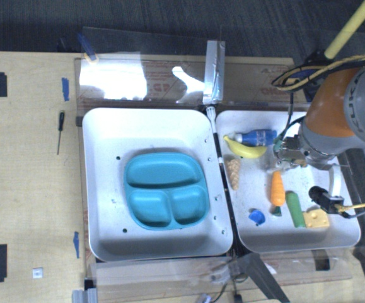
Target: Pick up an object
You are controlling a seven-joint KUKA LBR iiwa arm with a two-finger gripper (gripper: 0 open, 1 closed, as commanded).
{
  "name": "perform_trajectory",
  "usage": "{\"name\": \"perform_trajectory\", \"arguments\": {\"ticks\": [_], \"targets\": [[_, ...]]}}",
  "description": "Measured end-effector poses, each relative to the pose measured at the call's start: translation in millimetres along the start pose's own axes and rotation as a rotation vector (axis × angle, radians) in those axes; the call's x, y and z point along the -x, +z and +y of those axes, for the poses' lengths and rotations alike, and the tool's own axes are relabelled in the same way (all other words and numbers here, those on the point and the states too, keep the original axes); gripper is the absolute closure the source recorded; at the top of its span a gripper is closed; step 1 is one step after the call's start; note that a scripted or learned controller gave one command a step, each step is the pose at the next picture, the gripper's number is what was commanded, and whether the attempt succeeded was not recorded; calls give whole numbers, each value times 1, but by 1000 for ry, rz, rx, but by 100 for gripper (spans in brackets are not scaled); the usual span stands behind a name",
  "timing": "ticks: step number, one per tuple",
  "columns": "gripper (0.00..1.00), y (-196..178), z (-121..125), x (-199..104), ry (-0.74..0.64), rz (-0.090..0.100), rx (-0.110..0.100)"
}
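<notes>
Two shallow white bins are set side by side on the pale wooden desk (24, 188). The left bin (100, 137) holds a smooth, glossy blue divided tray (166, 188) with three rounded compartments. The right bin (346, 232) holds the loose items from which one is to be picked.

The step in hand is judged to be the approach: the hand (288, 156) is seen low over the upper middle of the right bin, under the grey wrist and orange band at the right of the frame. Its state cannot be told, since it is blurred and partly masked by cables; nothing can be made out in its grip.

Just below the hand lies a slender carrot (276, 189), tapered and matte orange. Beside it, to the right, lies a green cylinder (294, 208), and a pale yellow block (317, 218), perhaps a wedge of cheese, touches its lower end. A curved yellow banana (244, 148) lies at upper left of this bin, with a blue and white bottle-like item (258, 136) just above it. A tan, rough-textured cone-like piece (233, 172) lies along the left wall, and a small blue piece (256, 217) lies near the lower edge.

The next move is judged to call for a short descent onto the carrot or the banana, with the grip set across the narrow width. The carrot and the cylinder lie close together, so one may be nudged.
</notes>
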State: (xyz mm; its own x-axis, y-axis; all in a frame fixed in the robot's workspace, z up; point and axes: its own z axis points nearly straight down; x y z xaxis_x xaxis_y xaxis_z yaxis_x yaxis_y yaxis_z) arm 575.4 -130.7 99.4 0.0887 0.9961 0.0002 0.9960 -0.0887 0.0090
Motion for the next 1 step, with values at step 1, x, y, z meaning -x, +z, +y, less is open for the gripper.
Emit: {"name": "perform_trajectory", "arguments": {"ticks": [1], "targets": [[100, -89, 10, -71, -42, 2, 0]]}}
